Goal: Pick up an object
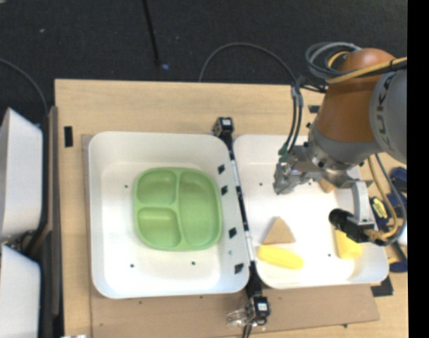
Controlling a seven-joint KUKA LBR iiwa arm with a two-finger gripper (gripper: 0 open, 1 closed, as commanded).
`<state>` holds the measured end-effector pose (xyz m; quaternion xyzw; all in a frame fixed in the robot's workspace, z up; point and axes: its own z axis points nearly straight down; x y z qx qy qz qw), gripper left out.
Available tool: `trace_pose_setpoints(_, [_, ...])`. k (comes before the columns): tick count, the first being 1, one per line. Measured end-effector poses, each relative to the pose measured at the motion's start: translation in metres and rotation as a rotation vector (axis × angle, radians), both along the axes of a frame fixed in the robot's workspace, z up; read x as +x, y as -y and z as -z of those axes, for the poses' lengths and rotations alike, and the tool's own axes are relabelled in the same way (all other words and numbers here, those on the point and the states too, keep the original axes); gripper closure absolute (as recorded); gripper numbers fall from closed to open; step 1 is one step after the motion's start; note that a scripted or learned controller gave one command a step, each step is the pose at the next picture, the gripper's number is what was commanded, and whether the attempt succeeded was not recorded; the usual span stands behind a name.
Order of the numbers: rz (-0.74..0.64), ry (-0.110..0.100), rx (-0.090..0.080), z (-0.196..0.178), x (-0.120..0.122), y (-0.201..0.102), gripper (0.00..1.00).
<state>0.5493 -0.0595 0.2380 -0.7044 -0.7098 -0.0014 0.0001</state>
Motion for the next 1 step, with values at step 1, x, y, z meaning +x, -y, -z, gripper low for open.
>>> trace_pose_setpoints(1, [0.001, -0.003, -0.001, 0.004, 0.0029, -0.0469, 1.0])
